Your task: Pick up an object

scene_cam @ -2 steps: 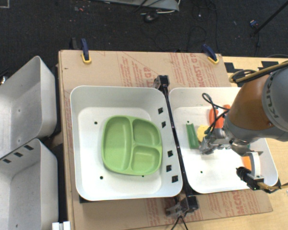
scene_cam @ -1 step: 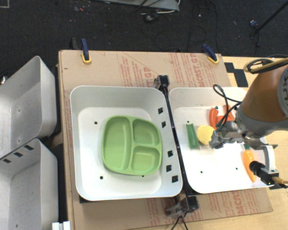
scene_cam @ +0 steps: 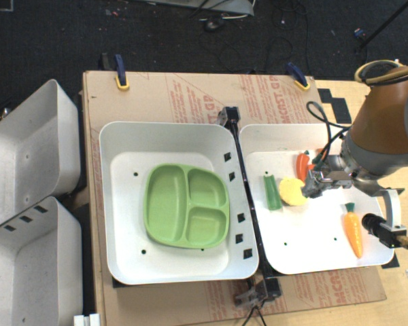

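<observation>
Orange plastic carrot (scene_cam: 353,233) lies near the right bin's (scene_cam: 326,263) front edge, while the tool (scene_cam: 315,183), its state impossible to tell, hovers by the yellow lemon-shaped toy (scene_cam: 292,192) mid-bin; descending squarely over that toy, clear of the green stick (scene_cam: 272,191), seems wisest.

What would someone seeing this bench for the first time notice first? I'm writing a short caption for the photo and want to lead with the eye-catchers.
The green divided plate stands out, lying alone in the left bin. In the right bin, the arm's pincer hovers right beside a yellow lemon-like toy, with a green stick to that toy's left. An orange carrot lies near the right bin's front right corner.
</observation>
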{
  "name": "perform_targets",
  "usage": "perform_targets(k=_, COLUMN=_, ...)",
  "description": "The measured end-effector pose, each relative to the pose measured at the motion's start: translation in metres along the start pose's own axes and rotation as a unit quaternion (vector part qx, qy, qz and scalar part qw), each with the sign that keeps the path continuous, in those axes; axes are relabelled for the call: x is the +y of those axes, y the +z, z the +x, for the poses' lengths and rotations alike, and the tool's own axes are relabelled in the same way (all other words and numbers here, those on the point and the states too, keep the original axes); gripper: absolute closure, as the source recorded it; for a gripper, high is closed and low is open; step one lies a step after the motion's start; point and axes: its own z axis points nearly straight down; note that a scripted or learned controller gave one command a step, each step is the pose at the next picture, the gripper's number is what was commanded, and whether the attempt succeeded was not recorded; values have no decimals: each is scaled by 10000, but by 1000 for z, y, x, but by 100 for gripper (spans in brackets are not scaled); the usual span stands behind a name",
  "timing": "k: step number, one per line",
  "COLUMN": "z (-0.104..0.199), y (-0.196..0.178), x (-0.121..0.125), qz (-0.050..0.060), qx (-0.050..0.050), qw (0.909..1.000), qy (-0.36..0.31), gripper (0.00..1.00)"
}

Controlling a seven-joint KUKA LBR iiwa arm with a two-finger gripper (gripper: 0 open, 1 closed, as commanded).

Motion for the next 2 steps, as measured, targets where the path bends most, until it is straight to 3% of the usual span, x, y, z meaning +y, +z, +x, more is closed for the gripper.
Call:
perform_targets(k=1, z=0, y=-47, x=2, qz=0, qx=-2, qw=10000, qy=2, gripper=100)
perform_targets(k=2, z=55, y=-36, x=19, qz=24, qx=6, qw=10000, qy=-15, gripper=100)
